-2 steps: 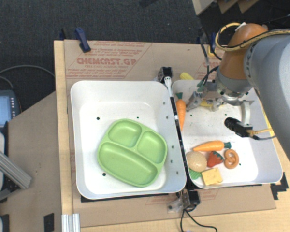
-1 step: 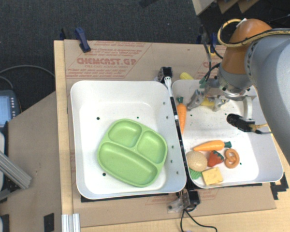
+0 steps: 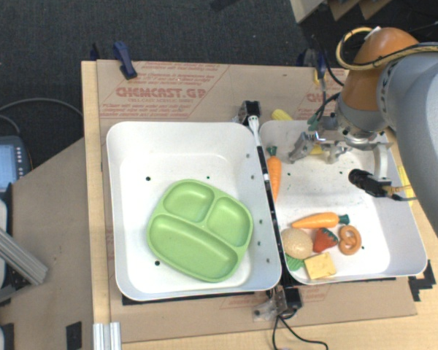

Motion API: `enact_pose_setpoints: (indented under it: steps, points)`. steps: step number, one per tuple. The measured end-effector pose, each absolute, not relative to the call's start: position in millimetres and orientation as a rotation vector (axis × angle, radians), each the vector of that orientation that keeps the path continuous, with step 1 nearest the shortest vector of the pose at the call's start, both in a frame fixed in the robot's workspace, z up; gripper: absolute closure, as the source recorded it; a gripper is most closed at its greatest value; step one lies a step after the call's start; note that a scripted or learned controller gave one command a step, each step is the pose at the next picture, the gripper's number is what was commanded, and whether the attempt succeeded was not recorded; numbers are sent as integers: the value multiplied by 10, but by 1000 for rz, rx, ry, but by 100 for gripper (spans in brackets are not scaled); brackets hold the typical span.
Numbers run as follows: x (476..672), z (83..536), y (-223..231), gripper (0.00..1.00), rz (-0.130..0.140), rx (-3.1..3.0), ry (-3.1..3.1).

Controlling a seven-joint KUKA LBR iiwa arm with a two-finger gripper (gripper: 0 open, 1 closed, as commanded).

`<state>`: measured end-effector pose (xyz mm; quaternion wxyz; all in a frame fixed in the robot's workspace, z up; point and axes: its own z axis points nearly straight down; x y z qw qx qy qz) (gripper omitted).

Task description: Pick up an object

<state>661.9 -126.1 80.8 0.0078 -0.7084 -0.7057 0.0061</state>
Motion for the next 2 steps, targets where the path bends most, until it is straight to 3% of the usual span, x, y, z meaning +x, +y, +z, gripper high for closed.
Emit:
enact_pose_setpoints:
  steps: [2]
  points:
    - [6624, 818, -1257, 0, 19, -2214, -2208]
